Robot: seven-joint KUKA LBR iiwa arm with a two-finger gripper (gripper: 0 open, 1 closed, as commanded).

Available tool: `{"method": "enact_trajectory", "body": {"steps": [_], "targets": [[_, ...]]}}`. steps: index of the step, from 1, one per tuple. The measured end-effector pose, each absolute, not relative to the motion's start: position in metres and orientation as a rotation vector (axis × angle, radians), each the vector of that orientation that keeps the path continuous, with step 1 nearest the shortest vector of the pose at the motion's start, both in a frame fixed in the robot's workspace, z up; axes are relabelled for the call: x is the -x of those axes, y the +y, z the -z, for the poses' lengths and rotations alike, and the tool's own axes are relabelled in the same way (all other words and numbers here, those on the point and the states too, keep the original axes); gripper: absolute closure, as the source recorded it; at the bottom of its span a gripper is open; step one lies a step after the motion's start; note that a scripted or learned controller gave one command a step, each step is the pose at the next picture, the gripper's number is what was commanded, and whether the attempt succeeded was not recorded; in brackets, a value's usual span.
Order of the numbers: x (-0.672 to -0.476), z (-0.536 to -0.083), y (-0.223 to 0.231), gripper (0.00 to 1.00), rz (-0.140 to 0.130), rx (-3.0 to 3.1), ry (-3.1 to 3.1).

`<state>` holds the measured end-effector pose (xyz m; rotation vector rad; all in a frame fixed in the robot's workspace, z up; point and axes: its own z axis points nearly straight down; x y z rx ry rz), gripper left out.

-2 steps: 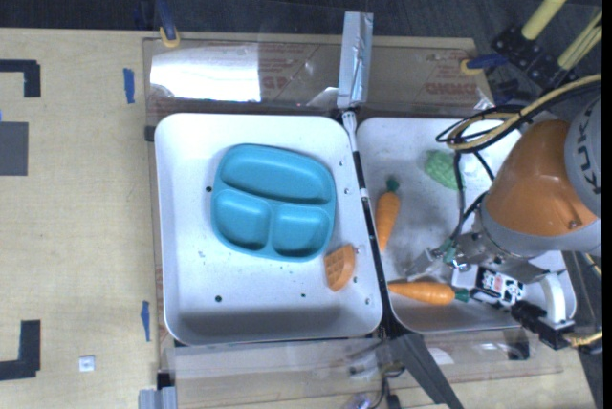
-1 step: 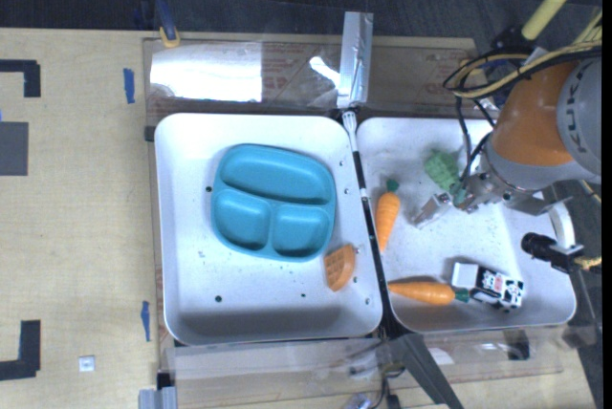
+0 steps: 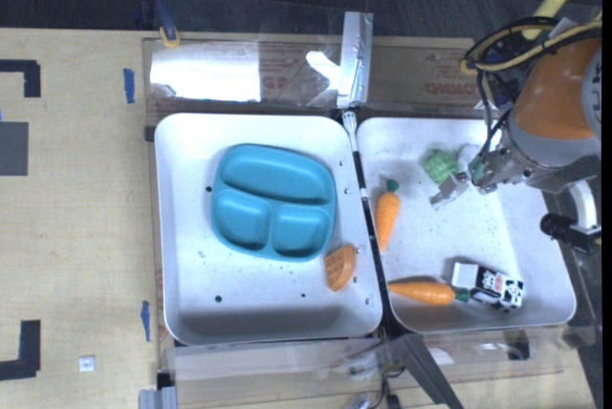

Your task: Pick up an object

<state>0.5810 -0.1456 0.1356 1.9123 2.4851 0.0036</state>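
Tabletop [image 3: 76,206]: pale wood-grain board with black angle marks and blue tape tabs at its left; dark floor beyond the far edge. A strip of brown cardboard under clear sheeting runs behind the bins.

Bins, two, white, shallow, side by side and touching along the centre. Left bin [image 3: 182,235]; right bin [image 3: 535,245].

Arm, one: grey with an orange band, entering from the right, above the right bin's far right part. Tool [image 3: 457,187]: low over the right bin, just right of the green item; whether its fingers are spread or pressed together cannot be told, and nothing is visibly pinched.

Blue divided tray [image 3: 273,200], one: three compartments, centre of the left bin.

Carrots, two, both in the right bin: upright carrot [image 3: 385,216] by the dividing wall; lying carrot [image 3: 421,291] near the front edge.

Orange-brown piece [image 3: 339,267], one: left bin, front right, just beside the tray.

Black-and-white toy [image 3: 490,284], one: right bin, front, touching the lying carrot's tip.

Green item [image 3: 441,165], one: right bin, far side.
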Motion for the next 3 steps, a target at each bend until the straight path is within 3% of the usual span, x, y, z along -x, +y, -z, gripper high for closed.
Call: {"method": "enact_trajectory", "body": {"steps": [1, 2, 3], "targets": [[-0.638, -0.087, -0.152, 0.00, -0.004, -1.920, 2.482], [-0.640, -0.099, -0.152, 1.00, -0.007, -1.913, 2.479], [-0.669, -0.203, -0.069, 1.00, -0.011, -1.995, 2.418]]}}
